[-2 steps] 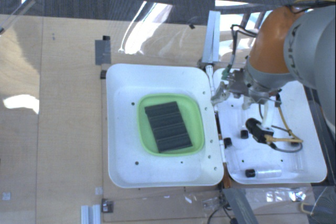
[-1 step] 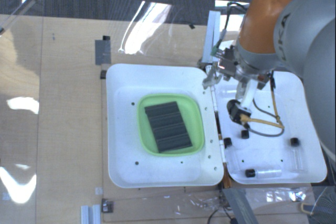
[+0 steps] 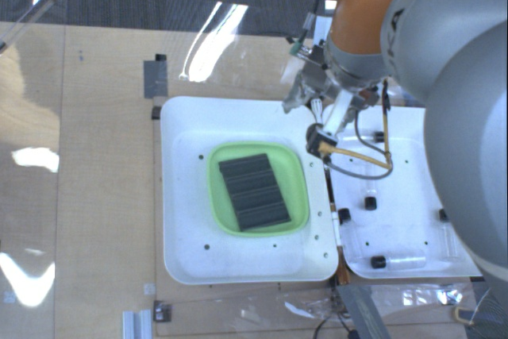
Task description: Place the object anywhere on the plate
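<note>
**Dark block flat on green plate; gripper hanging clear at the bin's far corner**

1. Gripper (image 3: 305, 95). Hangs over the far right corner of the left bin (image 3: 181, 262), at the end of the arm (image 3: 448, 59) that comes in from the right. Nothing is seen carried beneath it. Whether it is spread or closed cannot be told, as the wrist hardware masks its tip from this angle.

2. Dark ribbed block (image 3: 254, 192). The task's object: a flat rectangle, grey-black with ridges across it. It lies down and to the left of the gripper, well apart from it, with no contact. It rests flat inside the dish with its long side tilted slightly off the bin's edges. Judgement: it lies as a released thing would, fully supported and not propped on the rim.

3. Green plate (image 3: 295, 171). A square dish with rounded corners, below and left of the gripper, seated mid-floor in the left bin. The block sits inside its raised lip on all sides, with green showing all round. Judgement: the placement looks complete.

4. Right bin (image 3: 413, 171). Directly below and right of the gripper, partly under the arm. It holds several small black pieces (image 3: 370, 202), too small to identify.

5. Bench (image 3: 95, 171). Pale wood, left of the gripper beyond the bins.

Handling note, as judgement: the gripper's height and offset leave the plate unobstructed, so a nudge to the block seems unlikely.
</note>
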Motion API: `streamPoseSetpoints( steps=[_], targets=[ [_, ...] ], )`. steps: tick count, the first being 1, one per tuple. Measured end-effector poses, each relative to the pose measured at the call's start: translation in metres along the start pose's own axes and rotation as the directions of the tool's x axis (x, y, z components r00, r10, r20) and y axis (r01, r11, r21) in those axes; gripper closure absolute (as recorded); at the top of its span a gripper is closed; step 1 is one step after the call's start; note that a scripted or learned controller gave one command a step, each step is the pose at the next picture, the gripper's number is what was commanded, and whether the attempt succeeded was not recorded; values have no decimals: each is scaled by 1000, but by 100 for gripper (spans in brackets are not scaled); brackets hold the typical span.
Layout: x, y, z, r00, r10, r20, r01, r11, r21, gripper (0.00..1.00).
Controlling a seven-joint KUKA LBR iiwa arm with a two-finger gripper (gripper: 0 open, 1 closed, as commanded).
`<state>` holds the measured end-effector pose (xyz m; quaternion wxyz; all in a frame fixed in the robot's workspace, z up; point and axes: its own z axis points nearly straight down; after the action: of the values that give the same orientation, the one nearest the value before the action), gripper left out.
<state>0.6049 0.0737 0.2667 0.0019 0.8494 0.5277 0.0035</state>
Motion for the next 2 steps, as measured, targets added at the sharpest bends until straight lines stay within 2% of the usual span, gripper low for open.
streamPoseSetpoints(
  steps=[1,2],
  targets=[
    [-17,34,34,999,50,3,-50,999,4,0],
    [-31,-11,56,995,95,3,-95,995,6,0]
  ],
)
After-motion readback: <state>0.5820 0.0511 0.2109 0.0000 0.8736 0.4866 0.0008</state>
